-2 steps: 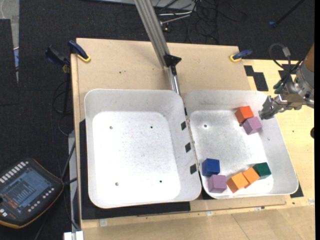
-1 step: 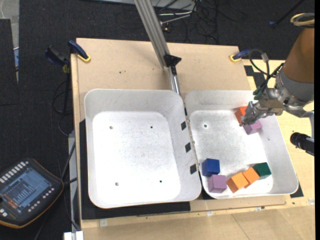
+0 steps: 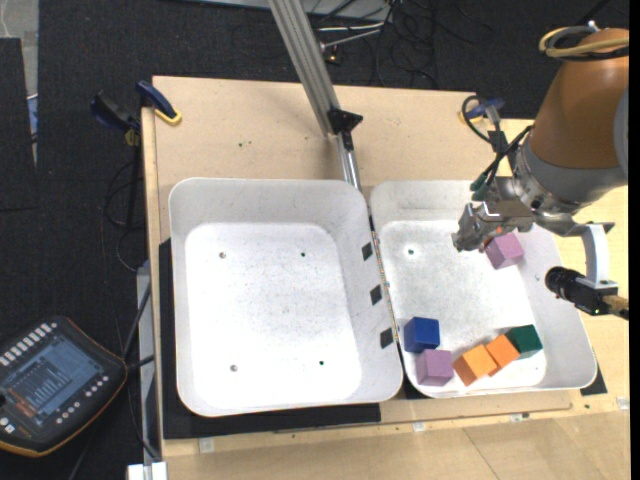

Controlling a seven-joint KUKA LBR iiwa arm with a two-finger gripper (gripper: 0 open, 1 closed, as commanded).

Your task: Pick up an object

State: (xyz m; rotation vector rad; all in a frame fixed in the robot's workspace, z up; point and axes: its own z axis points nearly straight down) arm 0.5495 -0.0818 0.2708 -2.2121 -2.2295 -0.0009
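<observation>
My gripper (image 3: 474, 236) hangs over the upper middle of the right bin (image 3: 400, 208), on the grey arm with its orange band reaching in from the right. A light purple block (image 3: 505, 250) sits right against the gripper's lower right side; whether it is gripped or just resting beside it is unclear. Along the bin's near edge lies a row of blocks: a blue one (image 3: 422, 332), a second purple one (image 3: 434, 366), an orange one (image 3: 477, 360) and a green one (image 3: 523, 341).
The left bin (image 3: 190, 208) lies beside the right one. A metal pole (image 3: 310, 68) slants down to the seam between the bins. Blue clamps (image 3: 152, 98) grip the bench's far corners. A teach pendant (image 3: 50, 378) lies at the lower left.
</observation>
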